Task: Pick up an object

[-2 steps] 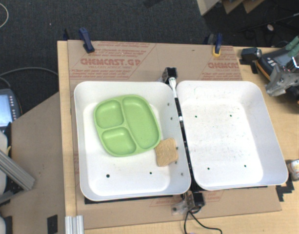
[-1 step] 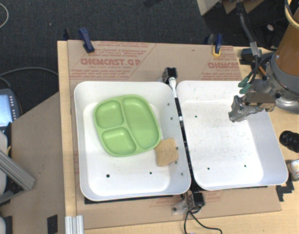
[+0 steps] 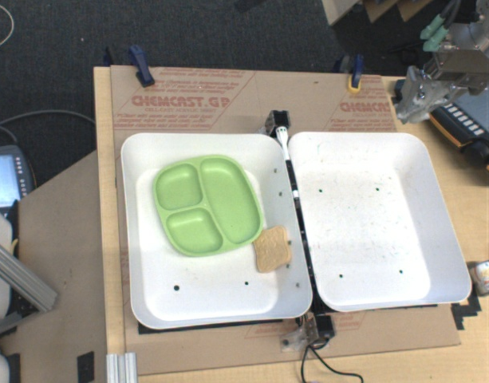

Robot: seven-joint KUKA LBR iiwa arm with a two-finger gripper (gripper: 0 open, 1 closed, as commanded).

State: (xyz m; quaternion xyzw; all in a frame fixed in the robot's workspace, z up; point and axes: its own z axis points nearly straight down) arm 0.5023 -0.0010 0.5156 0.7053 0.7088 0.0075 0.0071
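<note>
Risk: missed grasp in the left bin (image 3: 140,214).
I cannot tell the gripper (image 3: 416,94) state; the flat tan piece (image 3: 272,250) touches the plate (image 3: 206,206), so I expect slips.

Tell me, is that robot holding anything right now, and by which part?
Cannot be told: the gripper sits at the right bin's far corner, with nothing visibly in it.

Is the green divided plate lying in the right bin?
No, the green divided plate lies in the left bin, with a tan sponge-like piece beside its lower right edge.
</note>
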